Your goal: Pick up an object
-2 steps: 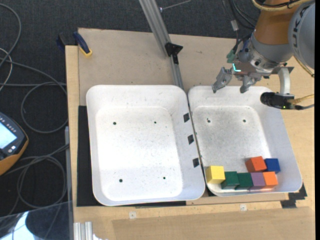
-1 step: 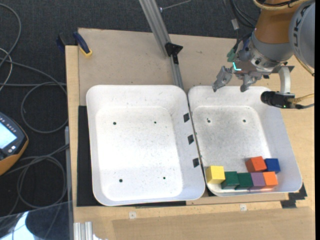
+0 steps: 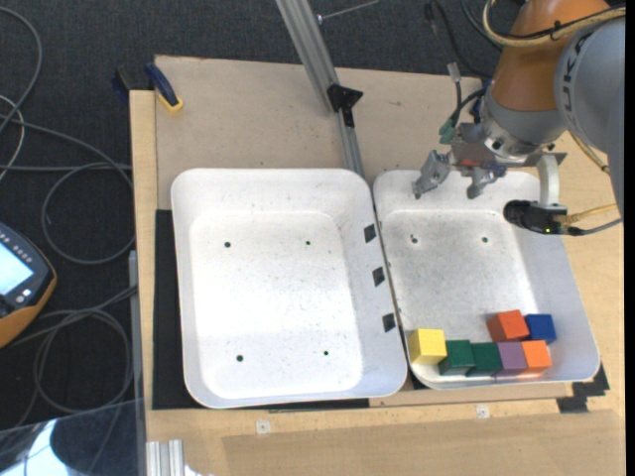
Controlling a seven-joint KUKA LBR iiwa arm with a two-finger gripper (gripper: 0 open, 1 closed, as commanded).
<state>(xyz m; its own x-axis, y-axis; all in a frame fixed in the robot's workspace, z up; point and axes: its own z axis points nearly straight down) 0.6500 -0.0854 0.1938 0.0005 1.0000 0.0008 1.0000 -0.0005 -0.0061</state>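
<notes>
The end effector [image 3: 451,180] hangs over the far edge of the right bin [image 3: 556,276], near its back left corner, with its two fingers [image 3: 429,178] spread apart and nothing between them. Above it the grey arm [image 3: 595,62] comes in from the right, its orange band [image 3: 541,43] sitting just over the wrist.

All the blocks lie clustered at the near end of the right bin, well apart from the end effector. A yellow block [image 3: 429,344] sits at the left of the cluster, just beside a dark green block [image 3: 458,355], which touches a second green block [image 3: 486,357]. Next comes a purple block [image 3: 512,356] and then an orange block [image 3: 536,354] at the right end of that row. Behind them (slightly farther from the near rim) a red-orange block [image 3: 508,324] sits beside a blue block [image 3: 541,327].

The left bin [image 3: 198,266] lies alongside the right one, their inner rims touching or nearly so. Both bins rest on the table [image 3: 248,107]. A metal pole [image 3: 313,48] slants across the table toward the gap between the bins. A blue and yellow tool [image 3: 163,84] lies at the far left corner of the table. Cables [image 3: 60,167] loop over the dark floor to the left, beside an orange-edged device [image 3: 20,276].
</notes>
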